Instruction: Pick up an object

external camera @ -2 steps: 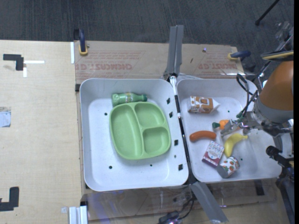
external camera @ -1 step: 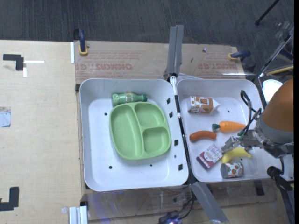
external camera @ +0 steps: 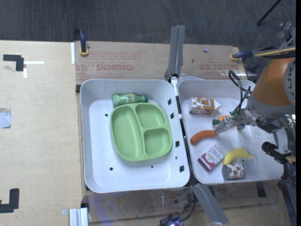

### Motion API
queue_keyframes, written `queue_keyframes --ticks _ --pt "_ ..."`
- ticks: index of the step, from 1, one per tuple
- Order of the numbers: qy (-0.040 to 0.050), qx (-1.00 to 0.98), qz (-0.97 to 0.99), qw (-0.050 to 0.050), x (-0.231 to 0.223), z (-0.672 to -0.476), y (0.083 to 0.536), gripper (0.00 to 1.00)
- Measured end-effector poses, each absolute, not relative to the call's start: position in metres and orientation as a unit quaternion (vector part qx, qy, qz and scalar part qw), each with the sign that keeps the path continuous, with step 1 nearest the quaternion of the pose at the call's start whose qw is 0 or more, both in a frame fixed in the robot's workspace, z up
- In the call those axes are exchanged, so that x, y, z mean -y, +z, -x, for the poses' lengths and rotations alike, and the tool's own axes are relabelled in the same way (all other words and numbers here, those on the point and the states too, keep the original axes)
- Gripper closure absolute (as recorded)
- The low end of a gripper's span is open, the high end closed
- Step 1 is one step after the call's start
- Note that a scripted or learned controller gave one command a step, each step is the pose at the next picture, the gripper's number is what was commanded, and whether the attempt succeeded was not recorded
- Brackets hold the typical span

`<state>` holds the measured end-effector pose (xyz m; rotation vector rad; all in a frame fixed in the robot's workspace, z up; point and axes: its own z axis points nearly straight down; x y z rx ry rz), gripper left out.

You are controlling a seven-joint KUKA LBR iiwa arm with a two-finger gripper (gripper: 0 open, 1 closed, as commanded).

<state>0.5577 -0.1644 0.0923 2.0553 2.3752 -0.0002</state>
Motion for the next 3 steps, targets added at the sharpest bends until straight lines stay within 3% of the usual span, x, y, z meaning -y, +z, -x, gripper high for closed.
queue_keyframes --ticks 1,2,3 --pt "-0.0004 -0.690 -0.723 0.000 0.148 -0.605 0.092 0.00" --pt "-0.0048 -0.619 -0.785 -0.007 0.182 -0.656 0.092 0.00" --pt "0.0018 -0.644 -0.764 -0.019 0.201 -0.658 0.090 0.00"
